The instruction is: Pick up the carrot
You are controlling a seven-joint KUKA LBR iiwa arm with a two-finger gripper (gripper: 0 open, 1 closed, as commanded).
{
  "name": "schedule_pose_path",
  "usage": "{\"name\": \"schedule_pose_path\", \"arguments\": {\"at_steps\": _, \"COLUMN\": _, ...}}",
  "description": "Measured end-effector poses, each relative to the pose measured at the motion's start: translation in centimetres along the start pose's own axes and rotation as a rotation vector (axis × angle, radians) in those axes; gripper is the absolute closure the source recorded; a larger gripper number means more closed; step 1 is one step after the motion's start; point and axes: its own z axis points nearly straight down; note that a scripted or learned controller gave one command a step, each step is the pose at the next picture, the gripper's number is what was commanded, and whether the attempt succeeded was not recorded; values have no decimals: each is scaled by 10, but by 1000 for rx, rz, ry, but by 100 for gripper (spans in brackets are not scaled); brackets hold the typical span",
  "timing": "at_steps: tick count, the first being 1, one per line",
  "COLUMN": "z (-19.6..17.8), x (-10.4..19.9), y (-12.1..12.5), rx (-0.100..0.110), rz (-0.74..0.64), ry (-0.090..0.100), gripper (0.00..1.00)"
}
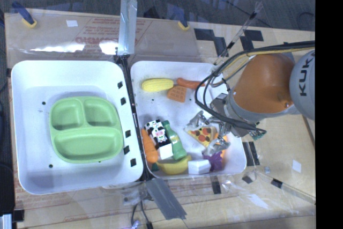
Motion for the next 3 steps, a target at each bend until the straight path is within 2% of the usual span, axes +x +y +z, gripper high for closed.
{"name": "schedule_pose_path", "arguments": {"at_steps": 1, "z": 29, "x": 19, "y": 4, "rx": -3, "rz": -54, "ry": 6, "gripper": 0}}
{"name": "schedule_pose_path", "arguments": {"at_steps": 2, "z": 21, "x": 17, "y": 6, "rx": -6, "rz": -61, "ry": 7, "gripper": 100}}
{"name": "schedule_pose_path", "arguments": {"at_steps": 3, "z": -4, "x": 5, "y": 7, "rx": -12, "rz": -131, "ry": 12, "gripper": 100}}
